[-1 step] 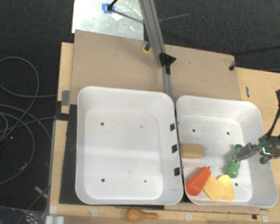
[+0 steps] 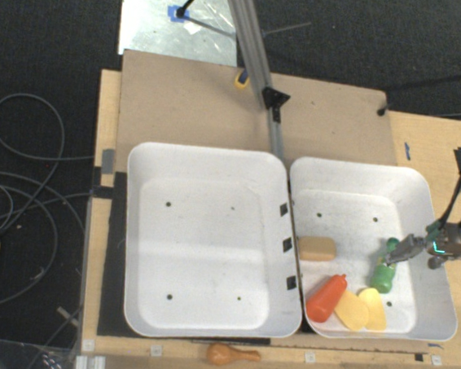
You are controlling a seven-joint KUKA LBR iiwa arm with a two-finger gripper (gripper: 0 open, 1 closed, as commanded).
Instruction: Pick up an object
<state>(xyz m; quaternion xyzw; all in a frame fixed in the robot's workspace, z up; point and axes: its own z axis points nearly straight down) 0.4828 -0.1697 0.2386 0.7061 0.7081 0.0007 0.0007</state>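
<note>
Camera view – wooden bench (image 2: 198,102), two white bins (image 2: 200,242) – dark carpet (image 2: 41,37), cables (image 2: 20,157).

Two bins sat side by side on the bench (image 2: 182,101). In the right bin (image 2: 353,184), a block (image 2: 317,248) lay near the left wall; a bottle (image 2: 327,297) lay before it, with two flat pieces (image 2: 362,311) just to its right, overlapping. A small bottle (image 2: 383,273) stood behind those, the claw (image 2: 395,250) at its top. A pear-shaped thing (image 2: 233,353) lay on the bench before the left bin (image 2: 208,165).
</note>
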